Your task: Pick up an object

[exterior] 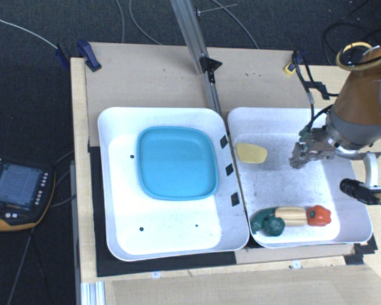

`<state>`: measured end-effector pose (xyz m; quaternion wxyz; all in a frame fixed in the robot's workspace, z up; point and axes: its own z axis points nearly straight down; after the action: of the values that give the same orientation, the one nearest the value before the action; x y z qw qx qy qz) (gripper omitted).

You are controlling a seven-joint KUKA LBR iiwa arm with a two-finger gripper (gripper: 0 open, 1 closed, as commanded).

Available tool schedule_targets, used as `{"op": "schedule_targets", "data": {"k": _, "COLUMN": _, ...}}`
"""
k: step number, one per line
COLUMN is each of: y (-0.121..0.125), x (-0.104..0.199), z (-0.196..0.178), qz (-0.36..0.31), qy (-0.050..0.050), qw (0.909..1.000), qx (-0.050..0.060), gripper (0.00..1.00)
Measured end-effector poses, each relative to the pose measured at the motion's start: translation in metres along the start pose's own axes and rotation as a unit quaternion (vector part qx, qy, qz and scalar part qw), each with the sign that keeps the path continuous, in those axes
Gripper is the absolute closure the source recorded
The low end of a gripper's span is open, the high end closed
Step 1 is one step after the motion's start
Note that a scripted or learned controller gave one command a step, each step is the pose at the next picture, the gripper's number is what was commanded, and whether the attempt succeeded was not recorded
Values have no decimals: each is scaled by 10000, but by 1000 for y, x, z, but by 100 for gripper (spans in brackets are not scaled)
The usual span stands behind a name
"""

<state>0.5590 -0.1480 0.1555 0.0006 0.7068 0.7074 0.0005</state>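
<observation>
Right of centre in the frame, the gripper [300,157] hangs over the right bin [267,122], its dark fingers pointing down toward the speckled white floor; whether they stand apart or together cannot be told from this slant, and nothing shows between them. Behind it, the arm [362,107] with its orange band enters from the right edge.

Below the gripper the bin floor is bare and white, lightly speckled. A pale yellow object [251,153] lies to the gripper's left, near the bin's left wall and well apart from the fingers. Along the bin's lower edge three things lie in a row: a dark green object [268,223] at the left, a tan cylinder [292,216] touching it in the middle, and a red object [318,215] at the right end, close against the cylinder.

The left bin [114,170] sits just beside the right one, and a blue tray [178,162] rests in its upper middle, leaving a wide white margin below it.

Both bins stand on a tan bench [146,68]. A metal pole [190,27] runs from the top of the frame down to the seam between the bins. Cables [32,33] trail over the dark carpet in the upper left, and a handheld control pendant [16,190] lies at the left edge.
</observation>
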Motion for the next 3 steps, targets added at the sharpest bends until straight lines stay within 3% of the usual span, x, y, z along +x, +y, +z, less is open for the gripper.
{"op": "schedule_targets", "data": {"k": 2, "y": 14, "x": 11, "z": -107, "qz": -2, "qy": -2, "qw": 10000, "qx": -23, "gripper": 100}}
{"op": "schedule_targets", "data": {"k": 3, "y": 14, "x": 11, "z": -114, "qz": 2, "qy": 1, "qw": 10000, "qx": 1, "gripper": 100}}
